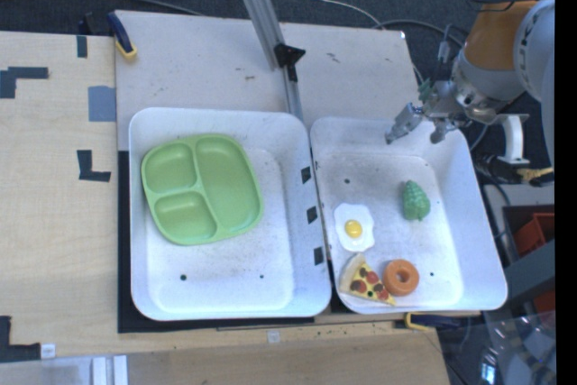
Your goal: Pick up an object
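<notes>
I see my gripper (417,129) spread open and holding nothing at the upper edge of the right bin (469,194), above the green toy (415,200).

Your tabletop (207,72) is pale board with a light wood panel (45,194) at nine o'clock bearing grey tape marks (101,103). Directly on it you have two white bins side by side: the left bin (216,284) and the right bin (473,221) toward three o'clock, rims touching.
</notes>
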